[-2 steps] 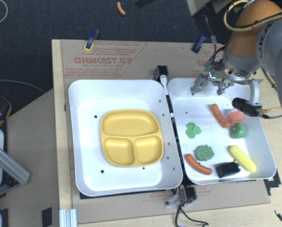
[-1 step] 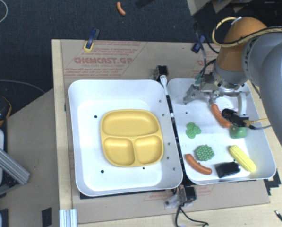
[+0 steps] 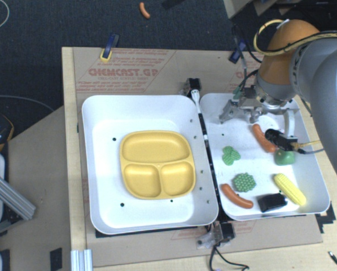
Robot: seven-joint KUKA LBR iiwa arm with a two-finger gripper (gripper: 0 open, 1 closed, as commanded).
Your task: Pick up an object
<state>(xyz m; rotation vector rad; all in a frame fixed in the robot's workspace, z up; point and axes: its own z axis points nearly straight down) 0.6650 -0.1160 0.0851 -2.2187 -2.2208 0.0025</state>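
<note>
Progress is slight: nothing is lifted yet. I am hanging over the far end of the right bin (image 3: 312,168), my jaws (image 3: 257,110) low above its white floor, and whether they are wide or narrow I cannot tell from here. The candidates are lying nearer the front: an orange sausage (image 3: 263,137) just beside me, a green broccoli piece (image 3: 231,155), a corn cob (image 3: 289,188) and a second sausage (image 3: 236,196). Choosing, closing and raising are all remaining. The left bin (image 3: 100,151) is holding a yellow tray (image 3: 157,164).
</note>
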